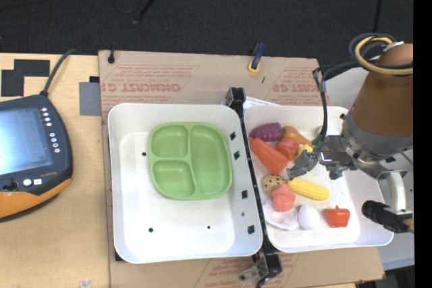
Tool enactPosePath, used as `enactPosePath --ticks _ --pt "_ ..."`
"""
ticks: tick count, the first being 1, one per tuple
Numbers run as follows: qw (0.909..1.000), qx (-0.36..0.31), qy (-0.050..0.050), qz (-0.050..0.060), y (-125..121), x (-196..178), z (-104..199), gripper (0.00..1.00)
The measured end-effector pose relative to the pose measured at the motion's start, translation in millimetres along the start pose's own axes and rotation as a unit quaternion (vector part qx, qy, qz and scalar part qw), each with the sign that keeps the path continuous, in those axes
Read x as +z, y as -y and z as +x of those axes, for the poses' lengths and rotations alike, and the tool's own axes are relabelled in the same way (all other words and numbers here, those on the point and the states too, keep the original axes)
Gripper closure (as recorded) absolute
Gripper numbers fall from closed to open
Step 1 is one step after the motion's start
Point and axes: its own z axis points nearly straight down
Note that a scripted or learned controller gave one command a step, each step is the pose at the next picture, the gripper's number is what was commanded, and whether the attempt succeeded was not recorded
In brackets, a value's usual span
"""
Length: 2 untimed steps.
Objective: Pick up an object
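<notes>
The right bin (368, 234) holds toy food: purple grapes (267, 131), an orange carrot (270, 156), a yellow corn cob (309, 189), a cookie (271, 183), a pink strawberry (283, 199), a white egg (308, 217) and a red tomato (337, 216). My gripper (304, 163) hangs low over the bin's middle, just above the corn and right of the carrot. A small red and orange piece (290, 144) lies at its far side. Nothing shows between the fingers.
The left bin (128, 226) holds a green divided plate (190, 160). A clamp bar (246, 172) runs between the bins. A tablet pendant (30, 152) lies on the bench at far left. The arm's orange body (381, 104) looms over the right bin's right side.
</notes>
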Motion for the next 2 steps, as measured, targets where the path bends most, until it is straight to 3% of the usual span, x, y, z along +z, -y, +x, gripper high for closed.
enactPosePath --ticks 1,2 --pt "1.0 -0.001 0.001 -0.005 -2 -5 0 0.0" --pt "1.0 -0.001 0.0 -0.002 -12 52 1 0.0"
